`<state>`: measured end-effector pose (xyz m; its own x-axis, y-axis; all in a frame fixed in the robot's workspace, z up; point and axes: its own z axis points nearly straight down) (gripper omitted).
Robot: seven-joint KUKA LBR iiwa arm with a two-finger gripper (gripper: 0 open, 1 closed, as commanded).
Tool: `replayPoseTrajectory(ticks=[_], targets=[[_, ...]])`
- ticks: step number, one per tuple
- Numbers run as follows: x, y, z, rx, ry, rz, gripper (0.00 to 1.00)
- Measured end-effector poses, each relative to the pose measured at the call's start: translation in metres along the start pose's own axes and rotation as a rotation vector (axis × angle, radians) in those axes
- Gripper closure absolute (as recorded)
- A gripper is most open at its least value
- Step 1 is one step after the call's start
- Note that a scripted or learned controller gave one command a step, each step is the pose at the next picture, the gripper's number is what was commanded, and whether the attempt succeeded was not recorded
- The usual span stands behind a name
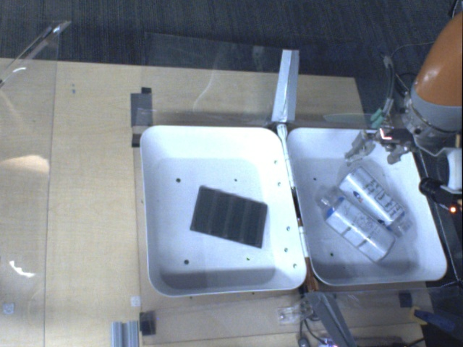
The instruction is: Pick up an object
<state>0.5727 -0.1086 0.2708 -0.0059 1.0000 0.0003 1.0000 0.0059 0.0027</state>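
Note:
Two silvery plastic bottles with printed labels lie side by side in the right bin [427,266], both slanting down to the right: the upper bottle [372,194] and the lower bottle [358,226]. A dark ridged rectangular pad [228,216] lies flat in the middle of the left bin [163,194]. My gripper [375,152] hangs over the right bin's far part, just above the upper bottle's top end. Its fingers [359,149] are spread apart with nothing between them.
A metal divider post [286,85] rises at the far end between the bins. The arm's orange band [441,71] and wrist occupy the upper right. Cables and clamps sit at the bench's front right edge [325,324].

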Motion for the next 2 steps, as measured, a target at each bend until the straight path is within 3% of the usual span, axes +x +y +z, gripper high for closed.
replayPoseTrajectory(ticks=[1,2], targets=[[-0.053,-0.033,0.120,-0.011,-0.005,-0.127,0.00],[-0.030,-0.009,0.133,-0.060,-0.024,-0.290,0.00]])
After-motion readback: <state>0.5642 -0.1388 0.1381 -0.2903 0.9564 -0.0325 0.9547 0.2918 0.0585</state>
